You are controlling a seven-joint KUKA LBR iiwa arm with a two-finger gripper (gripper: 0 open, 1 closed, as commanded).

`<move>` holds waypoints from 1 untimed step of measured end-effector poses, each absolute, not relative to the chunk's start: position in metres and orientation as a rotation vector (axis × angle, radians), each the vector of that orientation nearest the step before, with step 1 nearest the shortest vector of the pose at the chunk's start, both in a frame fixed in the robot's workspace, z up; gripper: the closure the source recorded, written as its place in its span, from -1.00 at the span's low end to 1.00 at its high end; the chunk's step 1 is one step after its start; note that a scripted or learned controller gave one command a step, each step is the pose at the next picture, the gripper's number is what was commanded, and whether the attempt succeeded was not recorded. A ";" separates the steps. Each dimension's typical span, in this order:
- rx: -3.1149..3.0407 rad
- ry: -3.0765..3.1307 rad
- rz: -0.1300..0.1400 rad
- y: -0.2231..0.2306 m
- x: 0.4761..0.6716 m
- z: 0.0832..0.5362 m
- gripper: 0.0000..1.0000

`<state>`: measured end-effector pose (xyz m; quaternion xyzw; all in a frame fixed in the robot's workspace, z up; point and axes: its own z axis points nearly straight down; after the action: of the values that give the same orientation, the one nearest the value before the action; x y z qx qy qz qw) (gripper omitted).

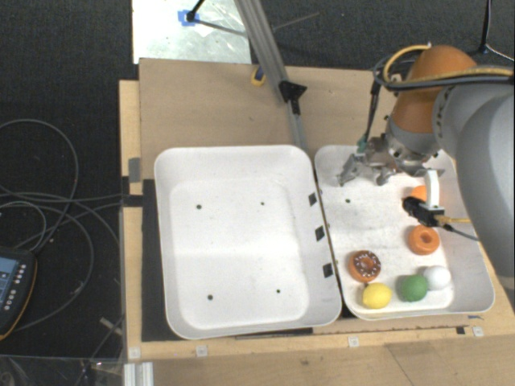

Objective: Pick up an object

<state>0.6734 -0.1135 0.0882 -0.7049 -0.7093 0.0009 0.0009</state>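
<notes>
The hand (364,167) hangs over the far end of the right bin (354,304), fingers spread apart with nothing between them. Along the bin's near edge sit a chocolate donut (365,265), yellow lemon (376,296), green ball (414,288), white ball (438,277) and an orange ring (423,240).

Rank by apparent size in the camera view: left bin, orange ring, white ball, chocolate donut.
1. left bin
2. chocolate donut and orange ring: look about alike, not ranked
3. white ball
</notes>
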 end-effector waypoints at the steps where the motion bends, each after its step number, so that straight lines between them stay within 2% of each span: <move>1: -2.214 -2.235 -0.005 -0.114 0.676 0.103 1.00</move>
<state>0.6760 -0.1136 0.1034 -0.7038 -0.7104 -0.0016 -0.0023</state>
